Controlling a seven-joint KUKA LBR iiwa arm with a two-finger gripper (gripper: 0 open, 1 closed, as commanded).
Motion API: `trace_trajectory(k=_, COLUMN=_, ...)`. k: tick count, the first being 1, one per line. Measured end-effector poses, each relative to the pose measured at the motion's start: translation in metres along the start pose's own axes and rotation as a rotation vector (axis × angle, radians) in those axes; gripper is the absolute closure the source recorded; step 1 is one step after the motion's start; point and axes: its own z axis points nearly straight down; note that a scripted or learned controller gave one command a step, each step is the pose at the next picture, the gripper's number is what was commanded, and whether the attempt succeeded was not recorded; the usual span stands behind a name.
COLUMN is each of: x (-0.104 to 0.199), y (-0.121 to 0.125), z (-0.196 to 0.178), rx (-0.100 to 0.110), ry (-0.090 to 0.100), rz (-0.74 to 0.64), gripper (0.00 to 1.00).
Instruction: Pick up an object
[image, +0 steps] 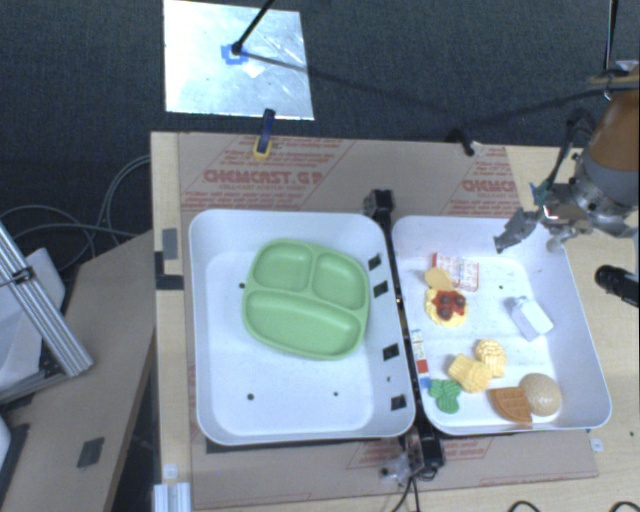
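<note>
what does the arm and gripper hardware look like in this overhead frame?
The grey KUKA arm enters at the right edge, with a rounded orange band above the wrist. The wrist section below it is light grey metal. The two-finger gripper is dark grey with thin angular fingers, too blurred for finer detail. A thin dark cable runs alongside the wrist.
</note>
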Motion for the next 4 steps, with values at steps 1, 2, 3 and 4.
trace_trajectory(k=1, x=-0.007, y=0.007, z=0.05, rx=0.0, ry=0.0, rz=0.0, gripper=0.0)
trace_trajectory(k=2, x=-0.009, y=-0.001, z=0.095, rx=0.001, ry=0.0, rz=0.0, gripper=0.0)
trace_trajectory(k=3, x=-0.008, y=0.002, z=0.133, rx=-0.004, ry=0.002, rz=0.0, gripper=0.0)
trace_trajectory(k=4, x=-0.008, y=0.005, z=0.118, rx=-0.015, ry=0.001, rz=-0.001, gripper=1.0)
